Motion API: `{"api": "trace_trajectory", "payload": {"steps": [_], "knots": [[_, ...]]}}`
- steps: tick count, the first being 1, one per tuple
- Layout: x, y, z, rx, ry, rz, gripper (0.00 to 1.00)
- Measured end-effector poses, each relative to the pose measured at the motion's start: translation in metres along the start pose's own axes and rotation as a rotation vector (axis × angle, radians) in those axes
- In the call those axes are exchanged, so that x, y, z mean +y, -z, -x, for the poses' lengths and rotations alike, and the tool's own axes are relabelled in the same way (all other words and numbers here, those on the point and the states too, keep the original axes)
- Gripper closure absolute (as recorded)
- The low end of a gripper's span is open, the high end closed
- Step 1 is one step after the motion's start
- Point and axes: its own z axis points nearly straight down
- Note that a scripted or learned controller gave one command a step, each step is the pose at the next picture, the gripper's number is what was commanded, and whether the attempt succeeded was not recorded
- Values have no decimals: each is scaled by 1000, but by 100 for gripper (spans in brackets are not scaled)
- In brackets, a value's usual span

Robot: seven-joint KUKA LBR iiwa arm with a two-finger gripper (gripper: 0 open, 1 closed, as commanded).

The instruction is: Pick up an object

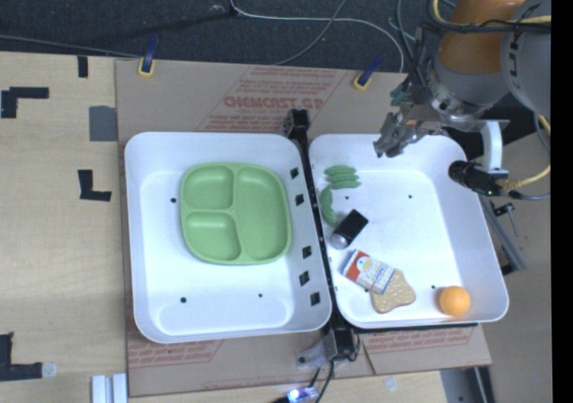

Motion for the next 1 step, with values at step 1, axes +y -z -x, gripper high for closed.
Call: {"api": "trace_trajectory", "payload": {"steps": [1], "knots": [[-17,-16,-47,0,1,-1,100]]}}
